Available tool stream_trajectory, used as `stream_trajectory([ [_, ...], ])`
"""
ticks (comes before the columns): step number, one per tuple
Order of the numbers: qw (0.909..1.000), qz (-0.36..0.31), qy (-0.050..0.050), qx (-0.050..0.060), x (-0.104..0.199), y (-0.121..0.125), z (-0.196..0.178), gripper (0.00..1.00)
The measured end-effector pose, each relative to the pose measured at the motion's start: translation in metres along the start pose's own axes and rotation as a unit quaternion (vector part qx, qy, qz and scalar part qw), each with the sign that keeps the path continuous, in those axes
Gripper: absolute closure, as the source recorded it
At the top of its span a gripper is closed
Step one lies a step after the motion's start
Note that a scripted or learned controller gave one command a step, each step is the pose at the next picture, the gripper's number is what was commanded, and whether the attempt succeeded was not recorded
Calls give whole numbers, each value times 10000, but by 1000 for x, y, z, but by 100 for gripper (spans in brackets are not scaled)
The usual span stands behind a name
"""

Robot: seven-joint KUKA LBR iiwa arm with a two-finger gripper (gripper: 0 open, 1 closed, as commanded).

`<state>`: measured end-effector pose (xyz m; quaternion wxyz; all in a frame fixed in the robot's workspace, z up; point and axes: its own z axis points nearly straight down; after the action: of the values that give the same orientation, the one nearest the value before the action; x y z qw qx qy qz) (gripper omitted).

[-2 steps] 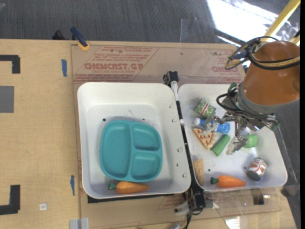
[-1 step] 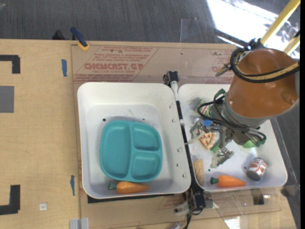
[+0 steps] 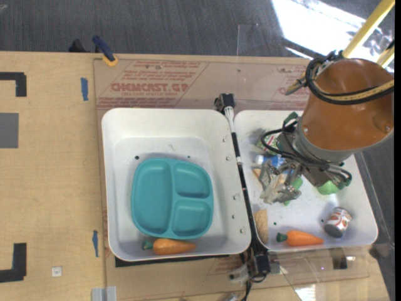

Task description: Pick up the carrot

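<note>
Two carrots lie in view, one in each bin. The carrot point(image 3: 302, 237) in the right bin point(image 3: 366, 215) rests below the gripper point(image 3: 279, 184), toward the near wall, its long axis running roughly left to right with the green top at the left and the orange point aimed right, tipped slightly toward the near edge. The second carrot point(image 3: 172, 246) lies in the left bin point(image 3: 116, 187), below and well to the left of the gripper across the divider, also lengthwise left to right — green end left, tip right — tucked just beneath the near edge of the teal divided plate point(image 3: 171, 198). The gripper hangs under the arm's orange band point(image 3: 348, 102) over the right bin's middle, apart from both carrots; whether it is open or closed cannot be told, and no carrot sits in it. A small can point(image 3: 338, 221) lies to its lower right, a green object point(image 3: 327, 185) just to its right, and a tan piece point(image 3: 260, 220) below it by the divider
</note>
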<state>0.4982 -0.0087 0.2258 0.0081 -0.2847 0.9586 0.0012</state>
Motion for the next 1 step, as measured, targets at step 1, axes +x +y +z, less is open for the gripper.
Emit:
stream_trajectory([
  [1, 10000, 2, 4, -4, 0, 0, 0, 0],
])
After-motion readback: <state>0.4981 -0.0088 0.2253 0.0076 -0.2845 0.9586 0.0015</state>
